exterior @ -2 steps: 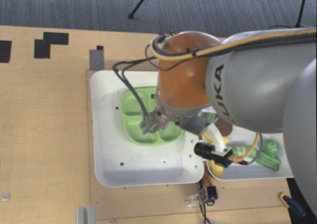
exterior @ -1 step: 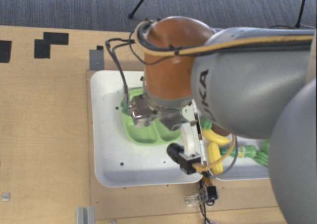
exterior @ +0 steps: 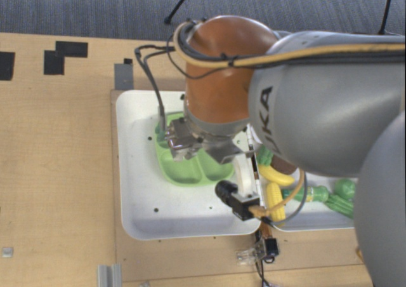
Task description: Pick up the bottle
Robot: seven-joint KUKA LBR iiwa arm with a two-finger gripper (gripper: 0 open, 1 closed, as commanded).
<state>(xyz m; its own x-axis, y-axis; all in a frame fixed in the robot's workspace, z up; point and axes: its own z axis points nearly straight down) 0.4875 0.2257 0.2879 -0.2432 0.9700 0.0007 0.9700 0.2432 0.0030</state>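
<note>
I am hovering my gripper (exterior: 189, 147) over a pale green dish (exterior: 184, 176) in the left bin (exterior: 136, 216); released or clenched, I cannot tell. The darker green bottle (exterior: 339, 193) is lying in the right bin (exterior: 317, 223), so I am judging a sideways reach next.

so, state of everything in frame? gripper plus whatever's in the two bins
Two-finger gripper: down in the left white bin, over the dish; whether it grips anything is unclear.
Pale green translucent plastic dish: flat in the left bin, partly under the gripper.
Green plastic bottle: on its side in the right white bin, apart from the gripper, not picked up.
Yellow banana-shaped thing: lying in the right bin, partly hidden.
</note>
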